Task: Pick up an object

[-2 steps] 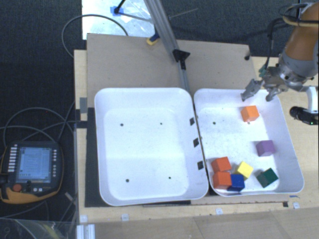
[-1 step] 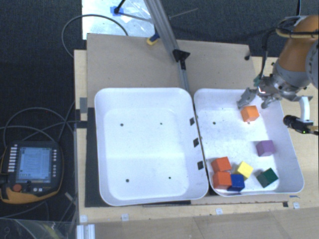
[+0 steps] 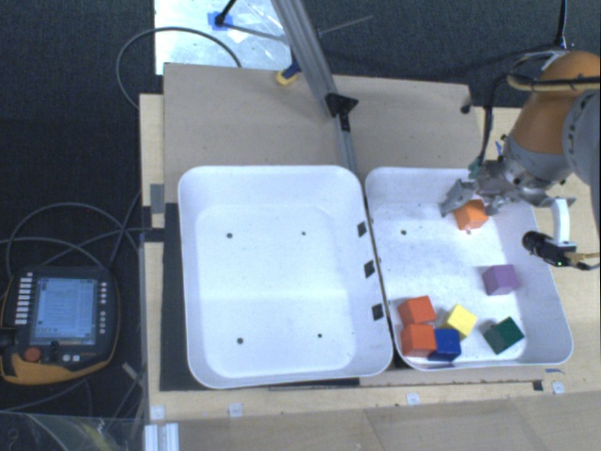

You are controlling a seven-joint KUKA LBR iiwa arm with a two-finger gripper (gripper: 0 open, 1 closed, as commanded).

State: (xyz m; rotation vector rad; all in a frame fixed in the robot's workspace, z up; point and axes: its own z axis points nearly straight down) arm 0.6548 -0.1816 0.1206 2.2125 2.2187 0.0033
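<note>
The arm reaches in from the right over the right bin (image 3: 540,280), its jaws (image 3: 474,205) at that bin's upper part and closed on an orange block (image 3: 470,217) that sits between the fingers. Lower in the same bin lie a purple cube (image 3: 500,278), a green cube (image 3: 504,334), a yellow cube (image 3: 461,320), a blue cube (image 3: 447,342) and 2 orange cubes (image 3: 418,325) stacked close together near the bin's bottom-left corner. The left bin (image 3: 272,271) sits just beside it on the desk (image 3: 244,120), and a teach pendant (image 3: 61,322) lies on the floor to the left.
</note>
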